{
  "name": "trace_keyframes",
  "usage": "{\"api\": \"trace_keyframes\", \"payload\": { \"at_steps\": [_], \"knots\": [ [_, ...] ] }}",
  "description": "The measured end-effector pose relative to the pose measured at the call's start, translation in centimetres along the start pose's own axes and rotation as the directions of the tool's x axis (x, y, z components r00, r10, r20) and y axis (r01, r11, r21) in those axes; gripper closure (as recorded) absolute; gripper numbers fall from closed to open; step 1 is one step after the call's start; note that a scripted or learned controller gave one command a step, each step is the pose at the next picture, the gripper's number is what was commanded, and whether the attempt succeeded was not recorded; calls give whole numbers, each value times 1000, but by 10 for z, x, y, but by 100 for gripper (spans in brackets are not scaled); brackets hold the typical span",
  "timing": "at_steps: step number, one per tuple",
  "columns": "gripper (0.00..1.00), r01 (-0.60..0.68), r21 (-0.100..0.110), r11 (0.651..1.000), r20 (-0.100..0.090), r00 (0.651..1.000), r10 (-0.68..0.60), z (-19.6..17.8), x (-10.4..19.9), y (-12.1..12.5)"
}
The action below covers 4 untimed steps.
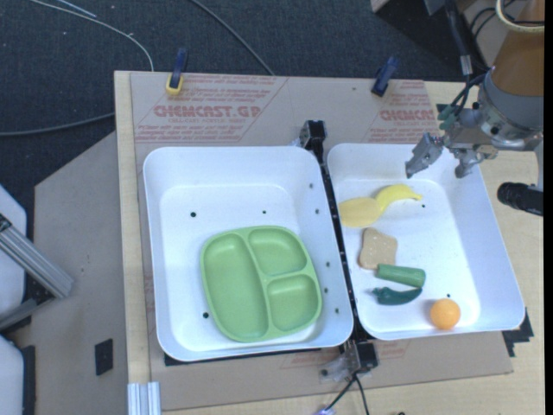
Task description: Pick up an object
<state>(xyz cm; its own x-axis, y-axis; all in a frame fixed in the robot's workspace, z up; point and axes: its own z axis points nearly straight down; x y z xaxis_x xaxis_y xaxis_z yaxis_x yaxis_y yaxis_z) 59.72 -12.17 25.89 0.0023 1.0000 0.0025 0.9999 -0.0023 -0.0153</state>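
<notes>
Fingers: I see them spread, nothing between them.
Gripper (443, 159): hovering over the right bin's (492, 232) 12 o'clock rim.
Banana (396, 196): at the gripper's 8 o'clock, touching a yellow slice (356, 210).
Orange (446, 314): the bin's 6 o'clock corner.
Left bin (164, 188): holds a green divided plate (259, 281).

Lab: clamped bench (216, 102), loose cables (104, 24).

glossy white plastic bins (173, 188), matt green plastic tray (259, 282)

Red "CHEMCAST GP" print on the board (216, 111) beneath the bins
</notes>
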Motion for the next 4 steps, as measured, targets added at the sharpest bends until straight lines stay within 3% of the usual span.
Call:
{"api": "trace_keyframes", "payload": {
  "at_steps": [1,4],
  "knots": [
    [0,2,-11,1000,2,1000,-2,-6,0,2],
    [0,1,-4,1000,0,1000,-1,163,17,-2]
  ]
}}
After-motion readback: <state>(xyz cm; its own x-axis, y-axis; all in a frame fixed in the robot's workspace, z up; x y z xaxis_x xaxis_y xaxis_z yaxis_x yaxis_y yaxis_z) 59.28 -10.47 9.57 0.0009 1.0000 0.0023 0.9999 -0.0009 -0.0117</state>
